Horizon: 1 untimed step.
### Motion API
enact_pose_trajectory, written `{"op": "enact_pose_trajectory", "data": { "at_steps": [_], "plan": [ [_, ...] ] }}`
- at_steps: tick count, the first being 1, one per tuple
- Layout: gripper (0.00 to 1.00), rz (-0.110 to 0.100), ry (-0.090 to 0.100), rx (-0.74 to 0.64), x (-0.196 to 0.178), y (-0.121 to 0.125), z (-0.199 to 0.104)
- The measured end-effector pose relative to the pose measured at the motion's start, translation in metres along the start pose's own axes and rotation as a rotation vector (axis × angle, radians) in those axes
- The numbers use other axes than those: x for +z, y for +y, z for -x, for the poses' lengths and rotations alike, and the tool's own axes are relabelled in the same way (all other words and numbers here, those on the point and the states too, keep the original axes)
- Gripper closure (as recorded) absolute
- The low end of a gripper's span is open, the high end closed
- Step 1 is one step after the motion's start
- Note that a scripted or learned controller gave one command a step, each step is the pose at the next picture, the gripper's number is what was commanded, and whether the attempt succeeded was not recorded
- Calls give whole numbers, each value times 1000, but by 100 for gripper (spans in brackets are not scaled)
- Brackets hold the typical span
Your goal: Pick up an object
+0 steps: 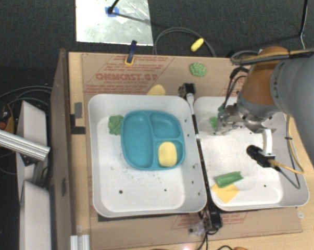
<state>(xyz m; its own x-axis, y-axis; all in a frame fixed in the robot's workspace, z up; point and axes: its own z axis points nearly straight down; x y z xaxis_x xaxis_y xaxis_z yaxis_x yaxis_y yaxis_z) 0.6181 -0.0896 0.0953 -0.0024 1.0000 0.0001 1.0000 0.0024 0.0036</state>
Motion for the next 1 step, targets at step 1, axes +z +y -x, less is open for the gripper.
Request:
{"op": "enact_pose_trajectory", "data": {
  "at_steps": [1],
  "plan": [
    [100,13,-2,-3,-164,10,-2]
  ]
}}
